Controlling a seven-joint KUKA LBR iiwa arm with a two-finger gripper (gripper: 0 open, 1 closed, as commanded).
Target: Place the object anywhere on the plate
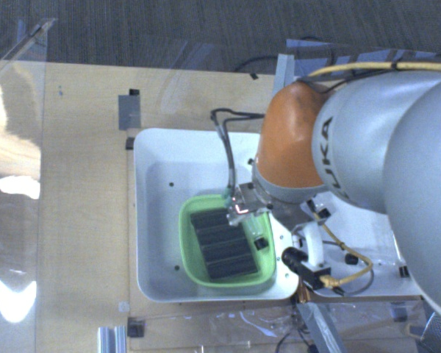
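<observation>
A green plate (187, 235) with rounded corners lies in the near right part of the left white bin (153, 197). A dark ribbed object (220, 247) rests on the plate and covers most of its middle. My gripper (242, 209) hangs over the plate's far right edge, just above the upper end of the dark object. The grey wrist and orange band (290, 142) hide most of the gripper from above. Whether the dark object touches the gripper is hidden.
The arm's bulk covers much of the right bin (367, 271). A black cable (224, 142) loops over the left bin's far rim, and a yellow cable (353, 271) runs near the wrist. Bare white floor shows in the left bin's left and far parts.
</observation>
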